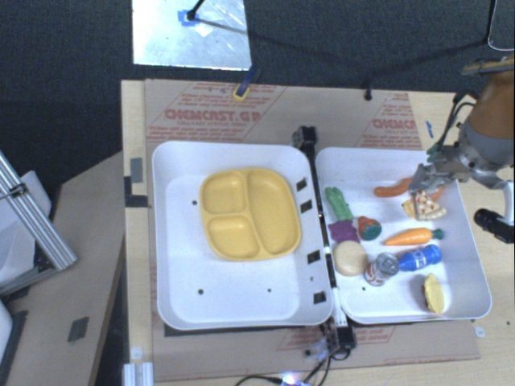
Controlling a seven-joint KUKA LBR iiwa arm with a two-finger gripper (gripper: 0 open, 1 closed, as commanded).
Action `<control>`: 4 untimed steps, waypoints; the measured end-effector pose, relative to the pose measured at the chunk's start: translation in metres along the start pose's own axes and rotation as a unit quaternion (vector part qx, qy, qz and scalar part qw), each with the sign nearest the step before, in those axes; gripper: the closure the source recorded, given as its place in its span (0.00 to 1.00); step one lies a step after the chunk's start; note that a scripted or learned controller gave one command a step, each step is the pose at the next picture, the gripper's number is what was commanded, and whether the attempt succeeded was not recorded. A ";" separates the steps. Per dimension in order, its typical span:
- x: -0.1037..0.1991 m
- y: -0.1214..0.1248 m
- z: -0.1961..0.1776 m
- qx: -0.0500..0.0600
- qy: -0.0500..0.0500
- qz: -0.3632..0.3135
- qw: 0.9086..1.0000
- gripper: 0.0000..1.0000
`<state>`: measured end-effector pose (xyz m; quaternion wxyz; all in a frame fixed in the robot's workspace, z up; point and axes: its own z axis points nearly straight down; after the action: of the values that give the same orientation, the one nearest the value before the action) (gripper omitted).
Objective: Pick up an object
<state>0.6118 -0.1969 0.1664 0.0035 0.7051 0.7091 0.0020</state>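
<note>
1. The grey arm with its orange band reached in from the right edge of the camera view, and its two-finger gripper hung over the far right part of the right shallow white bin
2. Whether the gripper was open, closed or gripping anything could not be told; its tip was small and blurred against the objects beneath it
3. Directly under and just left of the gripper lay a curved orange-red toy sausage, and just below the gripper lay a tan toy pizza slice with red spots; whether the gripper touched either could not be told
4. Further below the gripper lay an orange toy carrot with a green top, then a blue plastic bottle with a small silver and red can beside its left end
5. Lowest on that side, near the bin's front corner, sat a yellow toy banana piece
6. Well left of the gripper, by the bin's inner wall, lay a green ridged toy vegetable, a purple piece, a teal and red round toy and a cream round toy
7. Far left of the gripper, the left shallow white bin held a yellow three-compartment plastic plate
</note>
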 end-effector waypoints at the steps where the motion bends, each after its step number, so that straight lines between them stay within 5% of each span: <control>1: 0.000 0.002 -0.055 0.000 0.000 0.000 1.000 1.00; 4: 0.150 -0.017 -0.051 0.003 0.002 -0.002 1.000 1.00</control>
<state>0.5939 -0.0465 0.2171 -0.0003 0.7039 0.7103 0.0010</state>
